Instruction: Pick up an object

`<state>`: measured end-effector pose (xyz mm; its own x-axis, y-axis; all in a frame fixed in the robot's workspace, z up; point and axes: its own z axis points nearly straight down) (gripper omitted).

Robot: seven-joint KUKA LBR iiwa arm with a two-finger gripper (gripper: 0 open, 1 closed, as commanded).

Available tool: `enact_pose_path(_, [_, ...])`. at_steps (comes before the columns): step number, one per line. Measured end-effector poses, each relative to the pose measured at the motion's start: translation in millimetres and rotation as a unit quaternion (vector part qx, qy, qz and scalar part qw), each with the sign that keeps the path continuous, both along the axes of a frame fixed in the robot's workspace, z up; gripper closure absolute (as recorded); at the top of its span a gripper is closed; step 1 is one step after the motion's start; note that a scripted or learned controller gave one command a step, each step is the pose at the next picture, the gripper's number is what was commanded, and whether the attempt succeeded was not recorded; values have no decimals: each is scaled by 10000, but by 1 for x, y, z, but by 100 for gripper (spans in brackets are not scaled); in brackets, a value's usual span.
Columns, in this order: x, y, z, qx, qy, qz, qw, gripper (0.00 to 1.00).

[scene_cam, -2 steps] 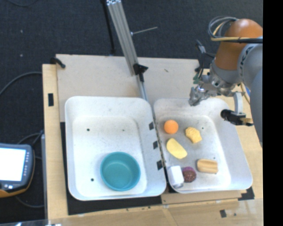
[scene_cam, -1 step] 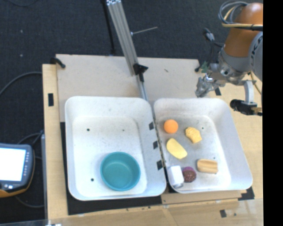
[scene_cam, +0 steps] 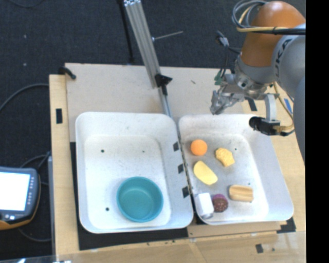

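The grey two-finger gripper (scene_cam: 218, 108) hangs over the far rim of the right white bin (scene_cam: 272, 169), holding nothing; how wide it stands, I cannot tell. Nearer in that bin lie 6 objects, the round orange ball (scene_cam: 199, 148) closest. A teal bowl (scene_cam: 140, 199) sits in the left white bin (scene_cam: 103, 133).

My arm (scene_cam: 293, 51) is grey along its curved link, with a broad, rounded orange band (scene_cam: 270, 25) above the wrist, glossy enough to catch the light. Thin cables (scene_cam: 245, 11) loop out near the top of that band (pale ones, bent in open arcs). Below the orange the wrist narrows into a cluster of grey metal fittings, and my tool (scene_cam: 218, 105) tapers from there to a small, dull grey tip. A white bracket with a black, rounded piece (scene_cam: 259, 124) hangs beside the wrist.
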<state>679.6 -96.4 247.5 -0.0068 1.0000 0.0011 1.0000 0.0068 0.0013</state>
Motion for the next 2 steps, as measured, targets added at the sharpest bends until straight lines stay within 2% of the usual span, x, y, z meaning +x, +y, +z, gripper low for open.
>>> enact_pose_path(1, [-8,47,-9,-3,11,-4,10000,100])
enact_pose_path(2, [-2,103,-9,1,-2,2,10000,100])
